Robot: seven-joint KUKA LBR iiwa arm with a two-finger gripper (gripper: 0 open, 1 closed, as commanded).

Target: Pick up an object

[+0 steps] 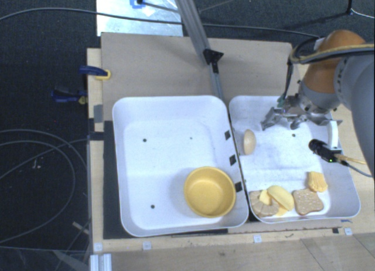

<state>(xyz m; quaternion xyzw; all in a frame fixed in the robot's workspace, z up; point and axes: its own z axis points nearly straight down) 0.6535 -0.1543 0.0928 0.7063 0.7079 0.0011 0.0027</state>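
Note:
My gripper (280,124) hangs over the far part of the right bin (350,177), its fingers spread open with nothing between them. A pale tan egg-shaped object (249,142) lies near the right bin's left wall, below and to the left of the gripper. At the near end of that bin lie a slice of bread (307,201), yellow pieces (280,196), a brown cracker (265,207) and a small yellow waffle-like piece (317,181). A yellow bowl (210,191) sits upright in the left bin (146,123), at its near right corner.
A grey slanted pole (196,26) crosses the bench's far side and ends at the divide between the bins. A black cable plug (321,148) hangs off the arm over the right bin. Blue clamps (88,73) grip the bench's left edge.

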